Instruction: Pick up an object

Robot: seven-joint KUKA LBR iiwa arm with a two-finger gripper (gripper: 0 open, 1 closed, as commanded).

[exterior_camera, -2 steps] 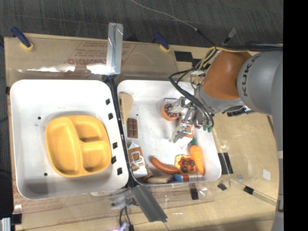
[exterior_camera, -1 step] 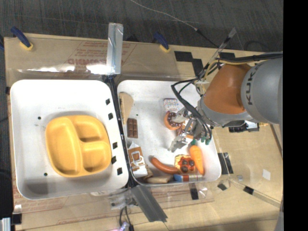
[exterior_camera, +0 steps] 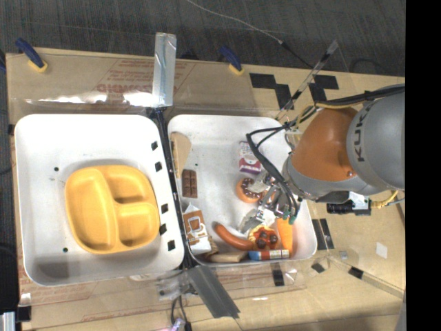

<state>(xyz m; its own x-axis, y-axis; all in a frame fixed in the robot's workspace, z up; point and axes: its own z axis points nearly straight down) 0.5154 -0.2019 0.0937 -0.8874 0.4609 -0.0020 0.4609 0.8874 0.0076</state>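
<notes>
The right bin (exterior_camera: 213,124) holds several small items. An orange ring-shaped toy (exterior_camera: 244,191) lies mid-bin, with a purple and white packet (exterior_camera: 247,156) behind it. A red-brown sausage (exterior_camera: 230,235) and an orange carrot-like piece (exterior_camera: 286,234) lie near the front wall. A crumpled silver wrapper (exterior_camera: 249,221) sits between them. My gripper (exterior_camera: 274,209) hangs low over the right front of this bin, just right of the ring toy and above the wrapper and carrot piece. The grey and orange wrist (exterior_camera: 331,154) hides the bin's right side.
A dark chocolate bar (exterior_camera: 189,183) and a small brown printed box (exterior_camera: 195,229) lie along the right bin's left wall. The left bin (exterior_camera: 41,136) holds a yellow divided tray (exterior_camera: 110,207). Black cables (exterior_camera: 265,138) loop off the wrist over the bin.
</notes>
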